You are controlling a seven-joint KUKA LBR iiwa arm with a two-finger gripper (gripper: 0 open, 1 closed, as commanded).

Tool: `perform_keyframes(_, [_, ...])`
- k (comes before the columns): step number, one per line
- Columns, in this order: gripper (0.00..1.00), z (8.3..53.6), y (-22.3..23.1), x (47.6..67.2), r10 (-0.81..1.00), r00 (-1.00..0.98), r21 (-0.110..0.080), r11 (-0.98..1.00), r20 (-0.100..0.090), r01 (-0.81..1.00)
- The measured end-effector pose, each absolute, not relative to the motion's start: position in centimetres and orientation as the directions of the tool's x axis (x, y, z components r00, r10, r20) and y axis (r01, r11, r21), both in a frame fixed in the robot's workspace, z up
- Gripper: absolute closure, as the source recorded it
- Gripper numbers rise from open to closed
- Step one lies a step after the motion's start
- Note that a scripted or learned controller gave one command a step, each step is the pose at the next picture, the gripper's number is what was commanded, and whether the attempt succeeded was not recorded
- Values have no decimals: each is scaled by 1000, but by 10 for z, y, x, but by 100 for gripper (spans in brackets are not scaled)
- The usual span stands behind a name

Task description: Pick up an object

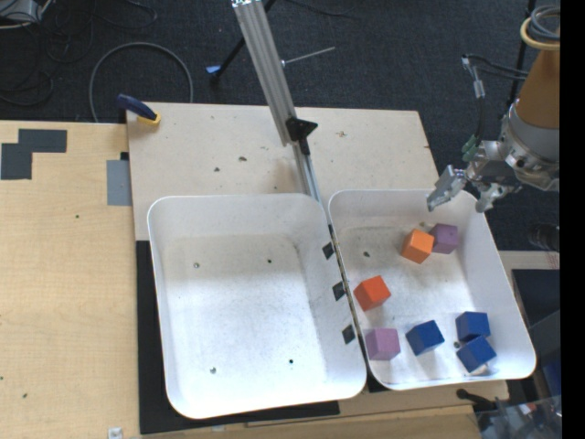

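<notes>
The end effector (464, 188) hangs above the far right corner of the right bin (512, 300). Its two fingers stand apart and nothing is between them, so it is released and carries no object. It is tilted a little, which probably lets it come down over the bin wall from the right side, where the arm (539, 108) enters.

The nearest objects are a purple cube (446, 238) and an orange cube (418, 245). They lie just below the end effector in the view and touch each other, or nearly so. This closeness can make a clean grasp difficult, because a finger may push the neighbour. I judge that one of these two is the likely target.

Farther out, a second orange cube (372, 293) lies near the wall between the bins. Along the near side of the bin lie a second purple cube (382, 343) and three blue cubes (425, 337), two of them close together in the right corner.

The left bin (183, 236) stands beside it on the counter (219, 144).
</notes>
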State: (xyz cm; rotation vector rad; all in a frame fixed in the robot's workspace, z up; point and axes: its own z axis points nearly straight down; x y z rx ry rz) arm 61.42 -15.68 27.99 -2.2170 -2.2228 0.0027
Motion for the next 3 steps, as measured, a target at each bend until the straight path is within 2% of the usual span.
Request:
perform_keyframes(1, [0, 217, -191, 615, 1000, 2, -9, -2, 0, 1000])
perform_keyframes(2, [0, 132, -206, 629, 1000, -1, 10, 1, -4, 1000])
perform_keyframes(3, [0, 127, -201, 639, 1000, 0, 22, 1, -7, 1000])
